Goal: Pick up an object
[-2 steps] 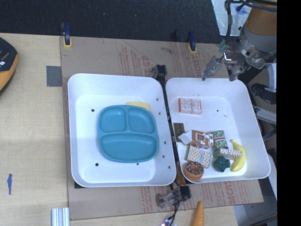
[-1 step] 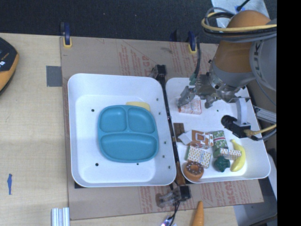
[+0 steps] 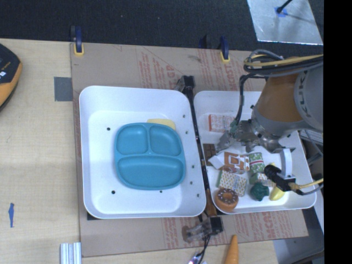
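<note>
The grey arm with its orange band (image 3: 280, 100) reaches in from the right over the right bin (image 3: 202, 100). Its gripper (image 3: 240, 138) hangs low over the middle of that bin, just above a pile of small things. The pile holds a patterned white packet (image 3: 237, 161), a checkered green packet (image 3: 233, 181), a chocolate donut (image 3: 226, 198), a dark green toy (image 3: 259, 191) and a yellow piece (image 3: 278, 194). A pale packet (image 3: 219, 122) lies left of the gripper. No object shows between the fingers.
The left bin (image 3: 91, 164) holds a blue divided plate (image 3: 149, 155) with a yellow item (image 3: 161, 124) peeking out behind it. A black divider (image 3: 196, 142) runs between the bins. Yellow and black cables (image 3: 280, 59) loop above the arm. An orange object (image 3: 231, 249) lies on the bench in front.
</note>
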